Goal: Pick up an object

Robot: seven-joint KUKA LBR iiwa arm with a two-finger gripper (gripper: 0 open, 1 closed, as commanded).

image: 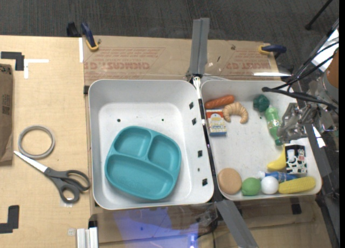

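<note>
Camera view: two white bins sit side by side on the bench. Left bin (102, 101) holds a teal divided plate (143, 162). Right bin (242, 150) holds the small things: a carrot (220, 102) beside a croissant (236, 112), a little box (217, 124), a green bottle (273, 121), a tan egg (229, 180), a lime (250, 186), a white ball (269, 184), corn (296, 185), a banana (277, 163) and a cow-print carton (295, 159). At the right edge, the gripper (294, 123) hangs by the bottle; how its fingers stand I cannot tell. Scissors (56, 177) and a tape roll (36, 141) lie left of the bins.
</note>
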